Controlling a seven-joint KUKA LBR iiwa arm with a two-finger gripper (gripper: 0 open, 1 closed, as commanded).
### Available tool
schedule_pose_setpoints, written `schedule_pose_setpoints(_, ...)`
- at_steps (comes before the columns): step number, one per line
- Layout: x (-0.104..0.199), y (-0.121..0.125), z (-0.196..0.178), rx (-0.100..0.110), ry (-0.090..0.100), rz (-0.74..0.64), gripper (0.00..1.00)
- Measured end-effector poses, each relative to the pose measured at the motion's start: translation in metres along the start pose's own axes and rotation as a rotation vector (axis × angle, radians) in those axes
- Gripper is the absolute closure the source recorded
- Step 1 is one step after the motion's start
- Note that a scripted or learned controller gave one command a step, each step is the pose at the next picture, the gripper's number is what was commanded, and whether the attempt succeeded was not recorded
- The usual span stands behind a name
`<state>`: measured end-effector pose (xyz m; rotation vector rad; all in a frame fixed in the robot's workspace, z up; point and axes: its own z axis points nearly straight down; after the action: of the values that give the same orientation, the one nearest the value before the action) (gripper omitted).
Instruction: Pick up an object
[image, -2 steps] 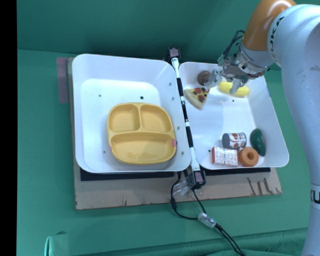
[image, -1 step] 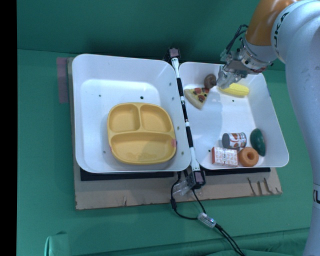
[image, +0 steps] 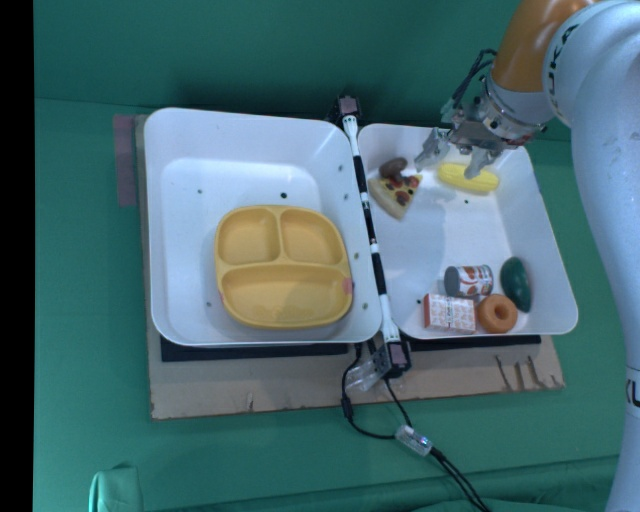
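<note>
My gripper hangs open over the back of the right bin, its fingers spread with nothing between them. A yellow corn cob lies just below and to the right of the fingertips. A pizza slice rests to the left, near the divider. Toward the front of the same bin lie a small can, an orange-and-white box, a glazed donut and a dark green avocado.
The left bin holds a yellow divided plate. A black-and-white striped bar runs between the two bins. Cables trail off the front of the cardboard base.
</note>
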<state>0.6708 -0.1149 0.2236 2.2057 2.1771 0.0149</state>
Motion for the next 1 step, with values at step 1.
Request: schedule_pose_setpoints(1, 0.0092, 0.0345, 0.0161, 0.02, -0.001, -0.015, 0.0)
